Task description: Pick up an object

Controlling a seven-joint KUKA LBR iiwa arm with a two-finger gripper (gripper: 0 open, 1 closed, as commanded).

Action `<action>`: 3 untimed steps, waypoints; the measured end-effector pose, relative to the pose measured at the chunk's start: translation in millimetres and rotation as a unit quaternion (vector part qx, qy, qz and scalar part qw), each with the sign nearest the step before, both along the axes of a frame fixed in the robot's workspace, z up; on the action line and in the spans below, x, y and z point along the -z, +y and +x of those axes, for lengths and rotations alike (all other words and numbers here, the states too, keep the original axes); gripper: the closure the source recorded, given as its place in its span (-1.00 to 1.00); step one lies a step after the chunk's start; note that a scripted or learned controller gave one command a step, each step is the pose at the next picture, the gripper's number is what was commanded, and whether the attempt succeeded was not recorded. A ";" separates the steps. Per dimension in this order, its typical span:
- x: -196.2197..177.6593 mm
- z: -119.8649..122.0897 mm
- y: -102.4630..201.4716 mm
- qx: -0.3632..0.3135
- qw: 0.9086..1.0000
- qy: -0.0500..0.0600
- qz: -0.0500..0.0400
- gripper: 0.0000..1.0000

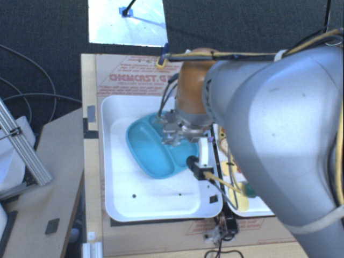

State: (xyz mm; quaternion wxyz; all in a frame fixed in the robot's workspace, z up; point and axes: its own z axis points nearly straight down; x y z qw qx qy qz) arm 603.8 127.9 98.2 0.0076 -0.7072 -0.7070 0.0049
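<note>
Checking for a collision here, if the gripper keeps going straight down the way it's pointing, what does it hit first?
Most likely the blue dish in the left bin. The gripper hangs over the dish's right edge, though its height above the dish is unclear from this view.

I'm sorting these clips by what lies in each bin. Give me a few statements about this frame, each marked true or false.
1. A blue dish lies in the left bin. True.
2. The blue dish sits on the cardboard outside the bins. False: it lies inside the left bin, on its white floor.
3. The arm reaches over the bins from the right of the view. True.
4. The gripper is up by the silver sheet at the top. False: it is down over the blue dish's right part.
5. The band above the wrist is green. False: it is orange.
</note>
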 end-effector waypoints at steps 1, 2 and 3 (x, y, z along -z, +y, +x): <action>-124.7 -47.5 -35.1 0.001 1.000 -0.014 -0.001 1.00; -84.6 -111.7 -74.7 0.002 1.000 -0.006 -0.002 1.00; -171.5 -51.8 -40.2 -0.004 1.000 -0.016 -0.001 1.00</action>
